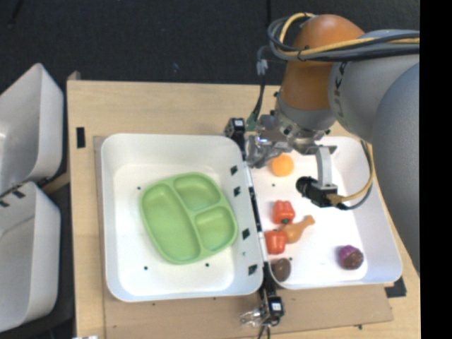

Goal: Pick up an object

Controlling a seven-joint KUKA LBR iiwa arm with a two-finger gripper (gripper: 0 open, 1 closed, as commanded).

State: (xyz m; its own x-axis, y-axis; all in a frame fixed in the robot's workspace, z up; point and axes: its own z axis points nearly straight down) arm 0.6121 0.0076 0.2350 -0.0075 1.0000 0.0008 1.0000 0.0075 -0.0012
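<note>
The right bin [374, 210] holds several small items. An orange ball [282, 165] lies near its far left corner. Below it sit a red pepper-like piece [284, 211], a second red piece [275, 242] and an orange-brown drumstick shape [300, 228]. A purple item [349, 257] rests at the near right and a dark brown one [281, 268] at the near left corner. My gripper [267, 147] hangs over the bin's far left corner, just up and left of the orange ball, with nothing visibly in it.
A green divided plate [187, 217] lies in the left bin [116, 260]. The ridge between the two bins [248, 210] runs right below my gripper. A black cable fitting [316, 191] hangs from the arm above the right bin's middle.
</note>
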